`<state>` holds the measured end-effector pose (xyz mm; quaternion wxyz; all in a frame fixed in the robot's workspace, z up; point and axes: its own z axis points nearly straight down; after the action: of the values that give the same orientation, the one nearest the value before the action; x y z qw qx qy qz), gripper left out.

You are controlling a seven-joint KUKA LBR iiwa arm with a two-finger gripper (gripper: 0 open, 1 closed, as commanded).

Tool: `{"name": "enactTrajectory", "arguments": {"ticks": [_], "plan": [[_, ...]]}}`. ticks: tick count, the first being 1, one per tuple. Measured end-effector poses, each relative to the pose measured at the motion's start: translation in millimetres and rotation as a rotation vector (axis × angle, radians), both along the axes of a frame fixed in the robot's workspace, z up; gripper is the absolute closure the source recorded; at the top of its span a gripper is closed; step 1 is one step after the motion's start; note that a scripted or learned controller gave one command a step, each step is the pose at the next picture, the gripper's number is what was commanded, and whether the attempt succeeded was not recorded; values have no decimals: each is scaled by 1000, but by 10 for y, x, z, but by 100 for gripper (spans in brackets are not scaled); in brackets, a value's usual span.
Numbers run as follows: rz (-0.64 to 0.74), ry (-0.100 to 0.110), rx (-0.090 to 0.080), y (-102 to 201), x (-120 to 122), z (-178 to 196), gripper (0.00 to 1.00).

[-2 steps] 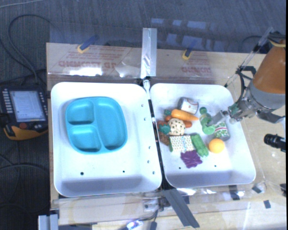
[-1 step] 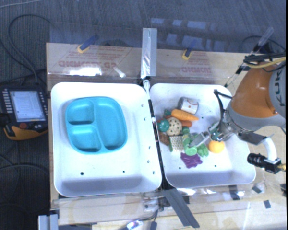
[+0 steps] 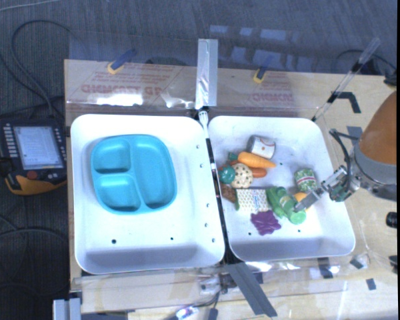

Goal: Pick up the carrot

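Lying crosswise up-left of the pincer (image 3: 311,201), the carrot (image 3: 257,160) points left-right; the pincer's state I cannot tell.

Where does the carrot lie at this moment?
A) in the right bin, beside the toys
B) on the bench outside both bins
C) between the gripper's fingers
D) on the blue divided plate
A: the carrot lies in the right bin among the toys, apart from the gripper.
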<state>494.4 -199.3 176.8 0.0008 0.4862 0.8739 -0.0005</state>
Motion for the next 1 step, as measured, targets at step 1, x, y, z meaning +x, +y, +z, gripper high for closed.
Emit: {"name": "enactTrajectory", "arguments": {"ticks": [1], "plan": [[340,0,2,669,498,-130,0]]}}
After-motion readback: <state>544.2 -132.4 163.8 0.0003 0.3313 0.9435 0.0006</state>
